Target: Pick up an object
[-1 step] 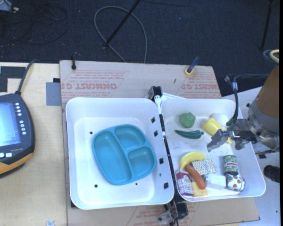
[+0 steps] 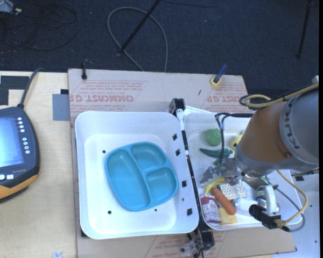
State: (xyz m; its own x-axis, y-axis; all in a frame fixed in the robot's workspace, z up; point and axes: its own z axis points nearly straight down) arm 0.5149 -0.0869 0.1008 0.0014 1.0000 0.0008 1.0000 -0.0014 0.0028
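Observation:
The arm's orange wrist band (image 2: 264, 136) hangs over the right bin (image 2: 196, 123). Below it the gripper (image 2: 226, 172) reaches down among the objects in that bin; its grey metal parts blend with the clutter. Around it lie a green round object (image 2: 212, 137), a dark teal piece (image 2: 214, 151), a yellow piece (image 2: 213, 186), an orange-red carrot-shaped stick (image 2: 224, 200), a white patterned card (image 2: 236, 189) and a red-and-white packet (image 2: 209, 207).
The left bin (image 2: 91, 128) holds a blue divided plate (image 2: 141, 174). A black divider with clips (image 2: 182, 155) runs between the bins. A teach pendant (image 2: 8, 149) lies at far left. Cables and a black connector (image 2: 264, 215) trail near the arm's base side.

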